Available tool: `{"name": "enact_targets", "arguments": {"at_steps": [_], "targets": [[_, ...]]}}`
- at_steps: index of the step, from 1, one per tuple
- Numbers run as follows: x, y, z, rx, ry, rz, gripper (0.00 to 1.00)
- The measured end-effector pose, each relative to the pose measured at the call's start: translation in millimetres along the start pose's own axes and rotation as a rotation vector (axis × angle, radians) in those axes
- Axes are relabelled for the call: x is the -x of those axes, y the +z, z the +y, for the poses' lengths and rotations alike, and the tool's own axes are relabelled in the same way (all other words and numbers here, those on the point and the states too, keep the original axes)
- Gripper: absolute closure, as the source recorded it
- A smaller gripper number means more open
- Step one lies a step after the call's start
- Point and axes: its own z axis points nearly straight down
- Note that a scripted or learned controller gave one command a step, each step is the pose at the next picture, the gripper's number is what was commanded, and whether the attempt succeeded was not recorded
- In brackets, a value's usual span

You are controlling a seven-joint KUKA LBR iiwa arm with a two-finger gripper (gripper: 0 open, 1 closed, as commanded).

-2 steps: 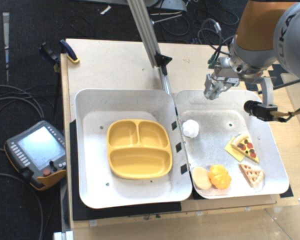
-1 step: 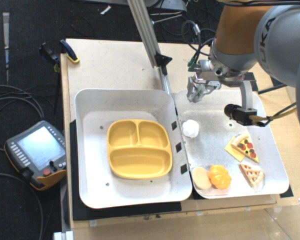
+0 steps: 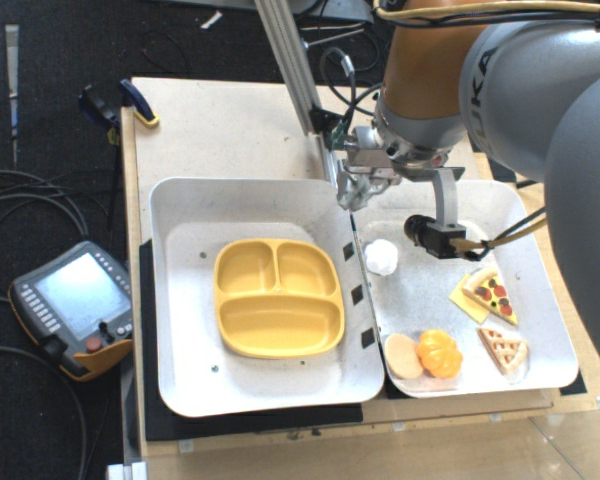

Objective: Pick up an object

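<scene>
From above, the grey arm reached in from the right, its orange band sitting over the wrist. The pincer hung above the ridge where the two white bins met, at the far end; its fingers looked drawn narrow, with nothing between them.

The left bin held a yellow divided plate, lying flat near the middle. In the right bin, a small white ball lay just beside the dividing ridge, below the pincer and apart from it. Near that bin's front edge sat a pale round piece touching an orange toy pumpkin, with a waffle wedge just beside them. A toy pizza slice lay behind the waffle. A teach pendant rested on the floor, left of the bench.
</scene>
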Motion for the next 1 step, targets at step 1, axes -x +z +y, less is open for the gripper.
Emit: {"name": "enact_targets", "arguments": {"at_steps": [1], "targets": [[-50.3, 2.6, -13.6, 0.0, 0.0, 0.001, 1.0]]}}
